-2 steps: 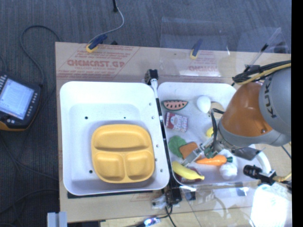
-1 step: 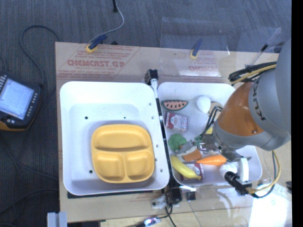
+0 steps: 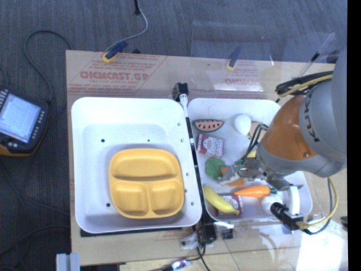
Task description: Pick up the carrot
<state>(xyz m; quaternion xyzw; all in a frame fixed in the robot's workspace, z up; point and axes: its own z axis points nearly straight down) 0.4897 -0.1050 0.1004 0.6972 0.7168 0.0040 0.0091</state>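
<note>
Two bins sit side by side, and my gripper [image 3: 248,171] hangs low in the right bin [image 3: 293,208], because the carrot [image 3: 252,192] lies there at its near side, just right of the banana [image 3: 220,201]. Whether I am parted or pinched I cannot tell. Left, the yellow tray [image 3: 146,180] waits in its own bin.
</note>
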